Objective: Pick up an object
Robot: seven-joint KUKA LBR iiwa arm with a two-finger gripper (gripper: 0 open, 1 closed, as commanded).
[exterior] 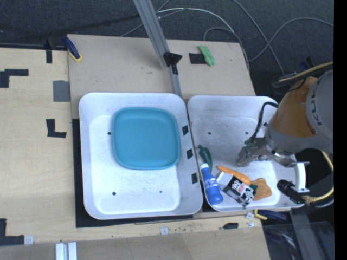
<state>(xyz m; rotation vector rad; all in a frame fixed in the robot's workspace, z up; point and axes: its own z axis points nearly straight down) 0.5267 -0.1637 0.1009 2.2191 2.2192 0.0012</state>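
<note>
Camera view, looking down at a slant on the right bin (227, 110) — landmark for everything below.

Inside the right bin, toward the middle of its right-hand side: gripper (245, 157), dark, low over a bare patch of white floor, at the end of the grey arm (325, 112) with its orange band (293, 115). Spread or pressed together — cannot tell from this angle. Apart from every object in the right bin, with bare floor between.

Along the right bin's near edge, a small cluster of objects:
- In the near-left corner, a blue and white tube (210, 184), lying lengthwise, blue end toward the near rim.
- Just beyond it, close against the right bin's left wall, a green-handled item (204, 155), too small to name with certainty.
- At the middle of the near edge, an orange stick (234, 174), lying aslant, nearest of the cluster to the gripper yet not touching it.
- Touching the stick on its near side, a black-and-white box (239, 190), tilted.
- Against that box, toward the right bin's near-right corner, a tan-orange lump (262, 188).

Touching the right bin's left wall: left bin (95, 161), bearing a teal plate (145, 138), flat, square with rounded corners.

Beyond the right bin's far rim, on the wooden bench (32, 145): a green piece (206, 55) lying aslant, and a grey metal post (154, 26) slanting down to the seam between the two bins. Farther off along the same far side, well apart from the right bin, a blue and yellow clamp (73, 49).
</note>
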